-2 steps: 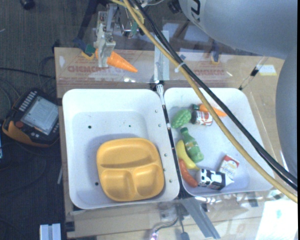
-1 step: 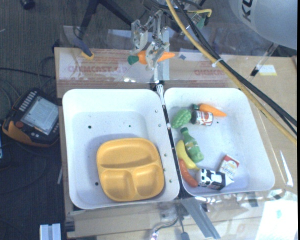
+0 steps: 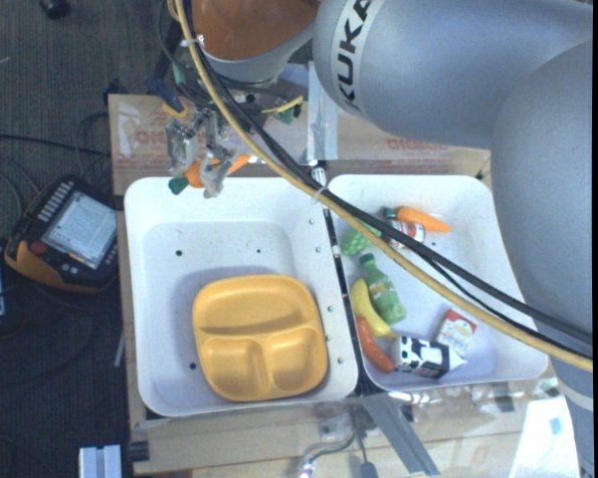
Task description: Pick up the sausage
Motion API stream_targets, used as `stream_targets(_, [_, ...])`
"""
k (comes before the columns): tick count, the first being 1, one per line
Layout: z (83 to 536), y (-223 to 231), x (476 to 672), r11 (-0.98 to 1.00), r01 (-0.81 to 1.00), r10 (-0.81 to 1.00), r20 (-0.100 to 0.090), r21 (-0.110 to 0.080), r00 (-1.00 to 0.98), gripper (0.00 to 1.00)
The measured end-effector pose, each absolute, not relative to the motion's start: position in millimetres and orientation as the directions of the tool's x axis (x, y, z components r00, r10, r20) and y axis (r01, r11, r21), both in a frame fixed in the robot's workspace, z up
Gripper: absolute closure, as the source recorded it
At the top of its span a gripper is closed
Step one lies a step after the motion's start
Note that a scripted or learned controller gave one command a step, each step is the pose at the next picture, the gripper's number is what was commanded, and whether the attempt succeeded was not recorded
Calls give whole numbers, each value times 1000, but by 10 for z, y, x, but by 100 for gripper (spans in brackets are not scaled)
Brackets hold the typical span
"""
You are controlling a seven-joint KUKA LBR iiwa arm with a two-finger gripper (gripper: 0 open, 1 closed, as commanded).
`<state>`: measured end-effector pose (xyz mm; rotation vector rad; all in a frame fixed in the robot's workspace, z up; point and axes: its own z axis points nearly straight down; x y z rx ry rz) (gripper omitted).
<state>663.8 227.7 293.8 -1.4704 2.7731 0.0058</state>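
Observation:
The sausage (image 3: 375,349), a short reddish-brown piece, lies at the front left of the right bin (image 3: 478,192), between a yellow banana (image 3: 368,313) and a black-and-white carton (image 3: 421,357). My gripper (image 3: 204,165) hangs far from it, above the back rim of the left bin (image 3: 149,267). An orange carrot with a green end (image 3: 186,179) sits crosswise between its fingers, which are shut on it. Cables run from the wrist across the divider between the bins.
A yellow divided plate (image 3: 262,337) lies in the front of the left bin. The right bin also holds a second carrot (image 3: 424,219), a green bottle (image 3: 381,289), a small green item (image 3: 356,242) and a red-and-white box (image 3: 458,332). The grey arm overhangs the right bin.

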Motion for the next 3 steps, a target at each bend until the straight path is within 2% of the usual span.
stream_targets(1, [2405, 1892, 6688, 137, -991, -991, -5, 0, -137, 100])
stream_targets(2, [3657, 2104, 6686, -529, -849, -849, -7, -3, 529, 100])
stream_targets(3, [1970, 2347, 6319, -664, -748, -748, -7, -1, 664, 100])
